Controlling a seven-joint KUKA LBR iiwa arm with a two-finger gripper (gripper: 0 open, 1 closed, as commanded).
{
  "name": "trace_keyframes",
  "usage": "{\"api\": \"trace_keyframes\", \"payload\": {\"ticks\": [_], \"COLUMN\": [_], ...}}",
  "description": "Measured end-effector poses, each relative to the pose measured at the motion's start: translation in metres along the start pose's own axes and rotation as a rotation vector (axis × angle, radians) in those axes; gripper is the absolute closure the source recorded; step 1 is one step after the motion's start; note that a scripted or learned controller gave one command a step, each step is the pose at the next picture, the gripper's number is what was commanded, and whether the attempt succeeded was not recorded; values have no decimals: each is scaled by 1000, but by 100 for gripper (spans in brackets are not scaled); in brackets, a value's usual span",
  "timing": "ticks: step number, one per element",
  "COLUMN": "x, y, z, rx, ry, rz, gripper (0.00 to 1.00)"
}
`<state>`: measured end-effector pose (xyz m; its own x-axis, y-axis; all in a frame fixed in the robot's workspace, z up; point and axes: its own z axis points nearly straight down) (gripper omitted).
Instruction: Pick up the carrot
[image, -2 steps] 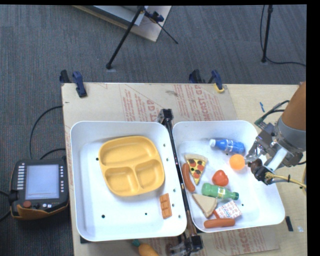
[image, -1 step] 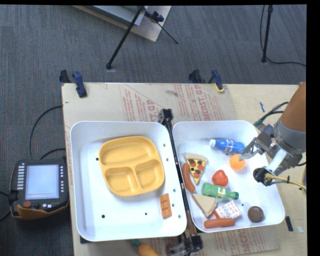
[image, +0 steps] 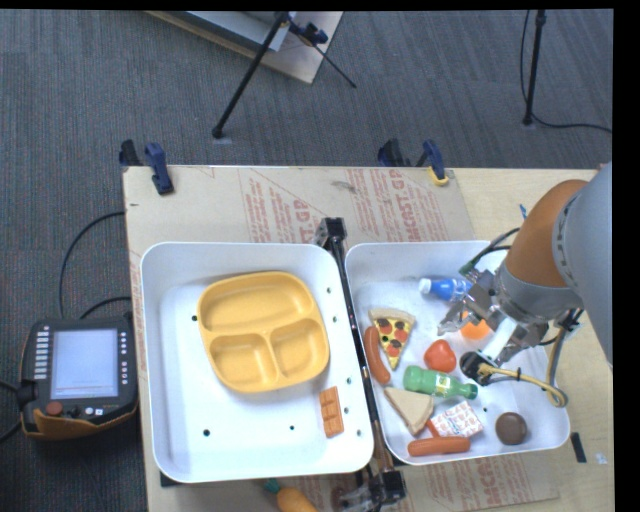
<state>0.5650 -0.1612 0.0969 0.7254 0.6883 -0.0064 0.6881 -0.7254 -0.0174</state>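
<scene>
One camera view looks down on both bins. In the right bin the gripper (image: 466, 318) is low among the toys, just right of the blue bottle (image: 440, 288) and on the far side of the red tomato (image: 439, 355). A small orange shape (image: 478, 329) shows right against the gripper. It is most likely the carrot, though too little of it is visible to be sure. Another orange object (image: 291, 498) lies outside the bins on the bench's near edge and could also pass for one.

Judging by this, the grasp itself is the step in hand, with the arm down at the orange piece and no lift visible. The next move calls for a firm closure on that piece alone, then a straight rise clear of the green bottle (image: 436, 382) and the tomato close by.

How wide the gripper stands cannot be told, since the wrist hardware and cables hide its tip. Whether it has the orange piece or merely touches it is equally unclear.
</scene>
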Motion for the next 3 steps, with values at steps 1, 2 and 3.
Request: {"api": "trace_keyframes", "payload": {"ticks": [1,2,3], "x": [0,-59,-54], "y": [2,6,4], "z": [-12,12,11], "rx": [0,-9,-4], "ry": [2,1,10], "rz": [0,-294,-296], "gripper": [100,100,0]}}
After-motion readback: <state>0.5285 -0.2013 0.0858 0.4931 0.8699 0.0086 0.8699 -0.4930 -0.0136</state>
